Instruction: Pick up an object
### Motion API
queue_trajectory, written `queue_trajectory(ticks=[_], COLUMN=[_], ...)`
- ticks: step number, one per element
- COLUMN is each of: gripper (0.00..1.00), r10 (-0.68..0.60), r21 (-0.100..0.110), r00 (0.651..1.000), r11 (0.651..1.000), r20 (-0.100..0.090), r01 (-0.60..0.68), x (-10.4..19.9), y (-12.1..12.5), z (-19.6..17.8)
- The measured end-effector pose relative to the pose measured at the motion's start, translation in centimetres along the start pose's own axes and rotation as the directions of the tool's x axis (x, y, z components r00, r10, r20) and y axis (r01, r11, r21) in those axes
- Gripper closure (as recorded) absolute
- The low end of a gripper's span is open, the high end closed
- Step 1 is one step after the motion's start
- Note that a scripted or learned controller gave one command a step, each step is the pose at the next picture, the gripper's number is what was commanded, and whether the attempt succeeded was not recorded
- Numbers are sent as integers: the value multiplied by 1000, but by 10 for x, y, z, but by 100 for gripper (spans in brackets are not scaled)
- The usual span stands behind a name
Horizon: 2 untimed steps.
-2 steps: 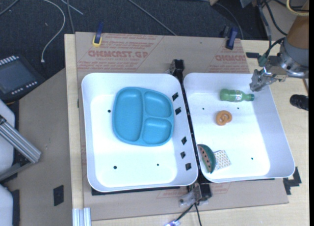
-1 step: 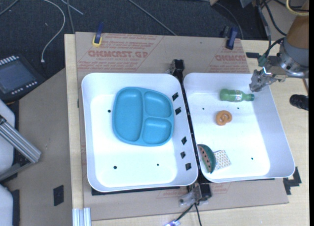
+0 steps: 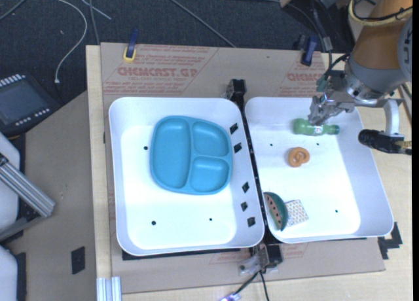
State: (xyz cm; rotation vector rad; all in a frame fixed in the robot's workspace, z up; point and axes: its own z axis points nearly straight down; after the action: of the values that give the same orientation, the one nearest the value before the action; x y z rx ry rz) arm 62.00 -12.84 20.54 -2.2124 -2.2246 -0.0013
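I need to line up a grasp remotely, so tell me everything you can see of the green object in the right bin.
The green object is a small, pale green, elongated piece, glossy like plastic, lying flat and roughly crosswise on the right bin floor near its far edge. The tool stands directly over its middle, hiding part of it, so both ends stick out either side. Whether the tool touches or grips it cannot be told. It lies apart from the orange piece nearer the camera.

Cardboard sheet (image 3: pixel 196 64) under both bins (blue clamps (image 3: pixel 131 46) at back)
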Motion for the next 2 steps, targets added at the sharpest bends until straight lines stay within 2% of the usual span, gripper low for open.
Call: queue_trajectory(ticks=[2], gripper=[100], r10=[-1], r21=[-1], r00=[1000], r11=[1000], r20=[0], r01=[1], x=[104], y=[-26], z=[-15])
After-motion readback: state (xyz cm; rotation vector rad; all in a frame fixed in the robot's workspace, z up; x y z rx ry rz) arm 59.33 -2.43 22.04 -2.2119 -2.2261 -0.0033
